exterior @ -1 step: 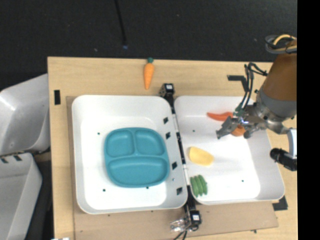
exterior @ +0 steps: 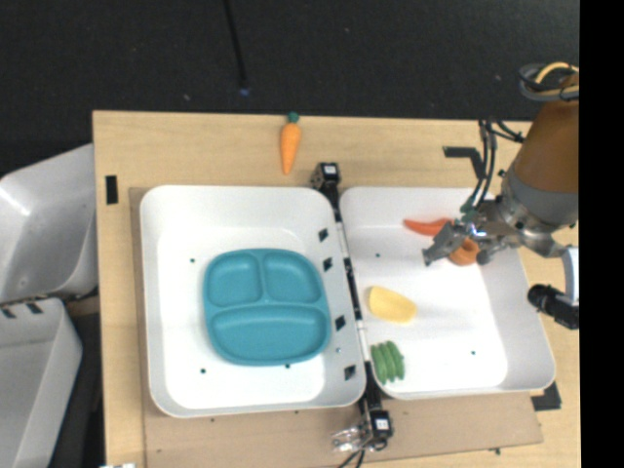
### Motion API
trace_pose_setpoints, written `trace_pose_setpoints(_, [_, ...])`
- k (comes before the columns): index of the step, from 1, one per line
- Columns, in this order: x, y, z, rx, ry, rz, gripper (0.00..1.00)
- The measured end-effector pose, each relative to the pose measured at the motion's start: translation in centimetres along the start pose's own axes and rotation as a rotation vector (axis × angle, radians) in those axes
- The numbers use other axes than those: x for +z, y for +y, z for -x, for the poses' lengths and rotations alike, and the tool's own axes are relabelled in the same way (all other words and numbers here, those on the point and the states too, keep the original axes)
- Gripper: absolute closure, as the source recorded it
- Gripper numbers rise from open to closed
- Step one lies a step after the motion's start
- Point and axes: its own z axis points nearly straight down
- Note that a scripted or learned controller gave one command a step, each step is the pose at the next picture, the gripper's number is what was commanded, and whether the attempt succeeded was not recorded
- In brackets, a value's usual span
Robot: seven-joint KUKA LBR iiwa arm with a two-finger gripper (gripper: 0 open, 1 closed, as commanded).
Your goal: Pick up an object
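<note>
Green pods (exterior: 388,361) lay at the right bin's (exterior: 507,373) near rim, a yellow piece (exterior: 391,304) just beyond. Farther back, the gripper (exterior: 450,246) sat low over a small orange object (exterior: 466,253) beside the red pepper (exterior: 425,227), probably for grasping; whether its fingers had closed, I couldn't tell.

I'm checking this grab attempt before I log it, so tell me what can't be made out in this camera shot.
- Gripper: small and dark in the camera view; finger state and any hold on the orange object can't be told.
- Orange object: partly covered by the gripper, identity unclear.
- Red object: its right end runs under the gripper.
- Arm: cut off by the view's right side.
- Green item: too small to identify.
</note>
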Motion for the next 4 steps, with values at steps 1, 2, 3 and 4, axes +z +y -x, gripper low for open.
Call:
trace_pose_setpoints(1, [4.3, -0.5, 0.1, 0.002, 0.0, -0.005, 0.0])
trace_pose_setpoints(2, [8.6, -0.5, 0.2, 0.003, 0.0, -0.005, 0.0])
trace_pose_setpoints(3, [12.8, -0.6, 0.3, 0.004, 0.0, -0.005, 0.0])
trace_pose_setpoints(4, [11.5, -0.5, 0.4, 0.009, -0.001, 0.002, 1.0])
